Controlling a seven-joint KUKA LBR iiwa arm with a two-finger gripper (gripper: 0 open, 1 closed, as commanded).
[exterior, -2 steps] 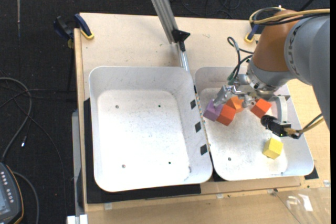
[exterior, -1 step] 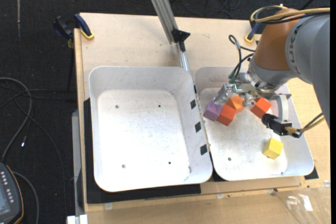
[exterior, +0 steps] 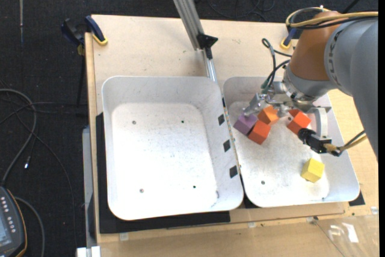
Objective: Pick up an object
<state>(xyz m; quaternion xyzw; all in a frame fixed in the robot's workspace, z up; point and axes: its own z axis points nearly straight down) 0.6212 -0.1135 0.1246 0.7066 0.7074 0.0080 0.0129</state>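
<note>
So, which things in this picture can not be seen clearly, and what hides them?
- Gripper: in the camera view the wrist covers its fingers from above, so whether it is open or shut on a block cannot be told.
- Orange block: its top is under the gripper parts; contact is unclear.
- Right bin: its far edge is hidden behind the arm.
- Red-orange block: partly covered by the black part beside it.

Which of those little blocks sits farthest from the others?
The yellow block, alone near the right bin's front; the purple and orange ones cluster by the pincer.
</note>
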